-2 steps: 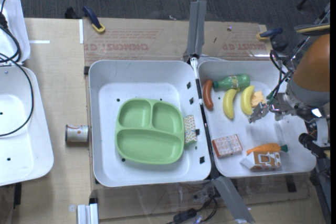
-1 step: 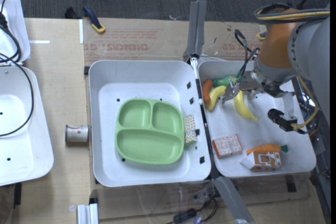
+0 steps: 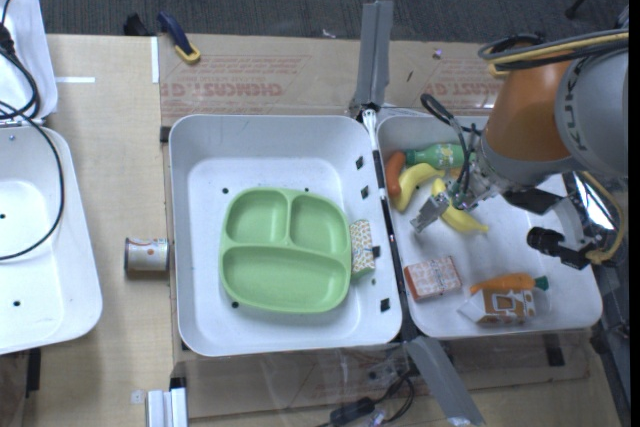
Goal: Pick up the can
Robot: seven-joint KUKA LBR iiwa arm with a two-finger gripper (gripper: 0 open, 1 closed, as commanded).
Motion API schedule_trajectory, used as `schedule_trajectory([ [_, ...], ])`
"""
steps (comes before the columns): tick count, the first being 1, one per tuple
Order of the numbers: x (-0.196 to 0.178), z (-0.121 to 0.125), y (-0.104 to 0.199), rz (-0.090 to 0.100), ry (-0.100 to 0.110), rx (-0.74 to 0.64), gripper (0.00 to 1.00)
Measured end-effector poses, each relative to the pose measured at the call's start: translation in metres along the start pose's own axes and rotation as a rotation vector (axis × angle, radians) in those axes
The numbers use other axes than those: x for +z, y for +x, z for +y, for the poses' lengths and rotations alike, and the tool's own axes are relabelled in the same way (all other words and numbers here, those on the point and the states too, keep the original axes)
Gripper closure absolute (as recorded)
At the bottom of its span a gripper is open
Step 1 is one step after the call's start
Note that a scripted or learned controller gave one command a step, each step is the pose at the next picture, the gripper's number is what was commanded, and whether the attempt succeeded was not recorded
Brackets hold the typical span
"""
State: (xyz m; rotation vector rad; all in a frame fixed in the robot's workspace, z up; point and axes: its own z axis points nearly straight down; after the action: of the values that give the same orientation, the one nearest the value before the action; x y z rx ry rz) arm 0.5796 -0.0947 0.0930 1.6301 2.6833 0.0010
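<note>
A small silvery can (image 3: 147,255) with an orange end lies on its side on the bench, just outside the left wall of the left bin (image 3: 190,215). My gripper (image 3: 432,213) hangs low in the right bin (image 3: 560,300), far to the right of the can. It sits right beside two yellow bananas (image 3: 416,181), touching or nearly touching the lower one (image 3: 466,221). Nothing can be seen held in it.
A green divided plate (image 3: 287,249) fills the left bin, with a small patterned packet (image 3: 362,246) at its right rim. The right bin also holds a green bottle (image 3: 438,155), an orange-red item (image 3: 394,173), a pink box (image 3: 432,277) and an orange juice carton (image 3: 505,300).
</note>
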Motion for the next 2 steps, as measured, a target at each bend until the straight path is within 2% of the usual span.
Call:
schedule_trajectory([
  [1, 0.0, -0.074, -0.015, 0.0, 0.0, -0.116, 0.0],
  [2, 0.0, 0.021, -0.127, -0.002, 0.0, -0.152, 0.0],
])
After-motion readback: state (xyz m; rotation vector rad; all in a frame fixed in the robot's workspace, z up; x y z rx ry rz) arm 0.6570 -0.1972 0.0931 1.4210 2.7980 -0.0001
